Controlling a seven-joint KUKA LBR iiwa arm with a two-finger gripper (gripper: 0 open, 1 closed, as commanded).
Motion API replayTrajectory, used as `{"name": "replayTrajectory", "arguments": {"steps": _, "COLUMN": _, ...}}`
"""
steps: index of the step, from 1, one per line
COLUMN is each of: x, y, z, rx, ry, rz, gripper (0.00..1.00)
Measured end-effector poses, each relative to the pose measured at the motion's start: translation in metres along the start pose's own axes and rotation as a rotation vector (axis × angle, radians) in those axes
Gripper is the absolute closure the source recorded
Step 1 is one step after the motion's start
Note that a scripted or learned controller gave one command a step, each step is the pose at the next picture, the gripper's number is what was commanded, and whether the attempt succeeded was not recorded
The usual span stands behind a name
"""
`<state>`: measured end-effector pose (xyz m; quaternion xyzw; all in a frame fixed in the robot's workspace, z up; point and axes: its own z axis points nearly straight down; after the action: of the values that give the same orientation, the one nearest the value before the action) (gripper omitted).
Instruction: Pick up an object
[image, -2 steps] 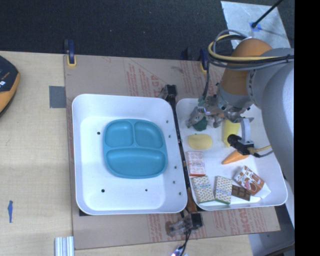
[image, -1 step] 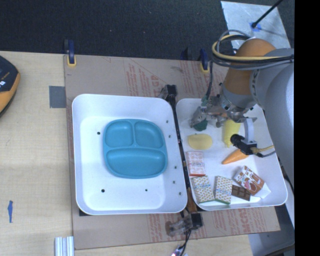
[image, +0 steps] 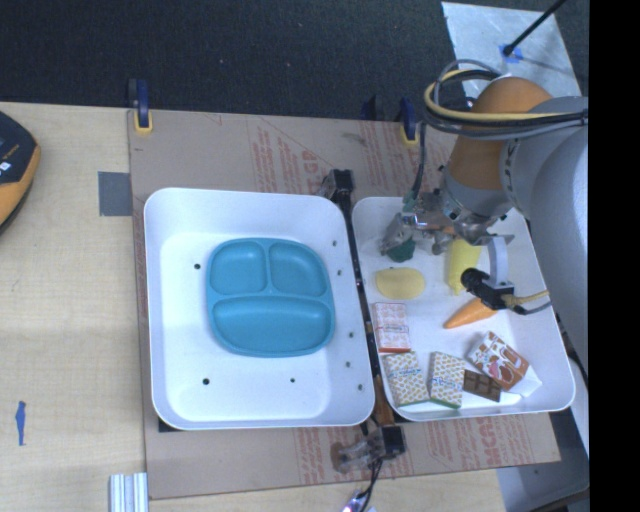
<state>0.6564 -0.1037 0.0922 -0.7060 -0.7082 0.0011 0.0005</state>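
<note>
The pincer (image: 432, 232) is seen low over the far part of the right bin (image: 556, 392), hung from the grey arm (image: 545, 170) with its orange band (image: 505, 100). Whether the pincer is open or closed cannot be told, as its tips are lost among dark parts and cables. A small grey-green object (image: 398, 243) is seen at its left side, touching or nearly touching it; a grip on it cannot be confirmed.

Just near of the pincer, a pale yellow round piece (image: 400, 283) is laid on the bin floor. To its right a yellow block (image: 462, 264) is placed, partly covered by a black part of the tool. An orange carrot-shaped toy (image: 468, 314) is set beside it, pointing left.

Nearer still, a small white packet with red print (image: 391, 326) is laid by the bin's left wall. Two patterned packets (image: 407, 378) (image: 447, 379) are placed side by side near it, and a brown and white box (image: 495, 363) is set at the right, tilted. The writing on all of these is too small to be read.

In the left bin (image: 170, 300) a blue divided plate (image: 269, 296) with three compartments is laid flat, well apart from the pincer.

Both bins are carried on a brown board (image: 250, 150) with faint red print, not legible, on the wooden desk (image: 60, 330). A yellow and black object (image: 12, 165) is cut off at the far left edge.
</note>
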Motion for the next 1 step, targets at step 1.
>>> {"name": "replayTrajectory", "arguments": {"steps": 1, "x": 0.0108, "y": -0.0003, "z": 0.0003, "rx": 0.003, "ry": 0.001, "rz": -0.002, "gripper": 0.0}}
